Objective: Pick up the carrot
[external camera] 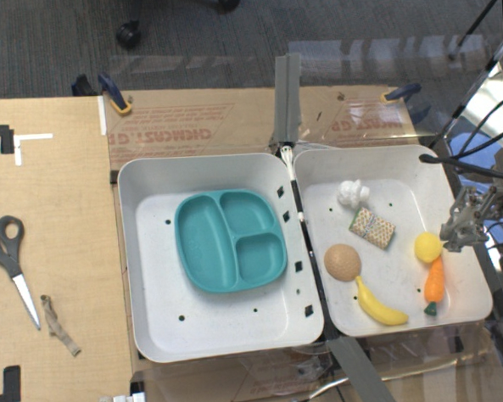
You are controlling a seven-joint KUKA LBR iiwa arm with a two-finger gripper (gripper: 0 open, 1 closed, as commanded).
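Two shallow white bins side by side on the bench. Left bin (144, 245): one teal divided plate (231, 240) with three compartments, lying flat near the middle, well apart from the gripper on its far side across the divider between the bins. Right bin (394, 315): six items. Gripper (459, 230) sits at the right rim of this bin, a tangle of grey metal and cables; whether its jaws stand wide or narrow cannot be told, and nothing shows between them. Lemon (427, 247), yellow, just beside the gripper toward the bin's middle and slightly below. Carrot (434, 282), orange with a small green end pointing to the near edge, lies just below the gripper and touching or almost touching the lemon's underside, close to the bin's right wall. Banana (380, 305), yellow, curved, lies below and inward of the gripper, near the bin's front edge. Brown egg-shaped item (343, 262), inward of the gripper, just above the banana's upper end. Patterned rectangular packet (372, 228), tilted, inward at about the gripper's level. Small white lumpy item (351, 193), above the packet, farther up and inward from the gripper.
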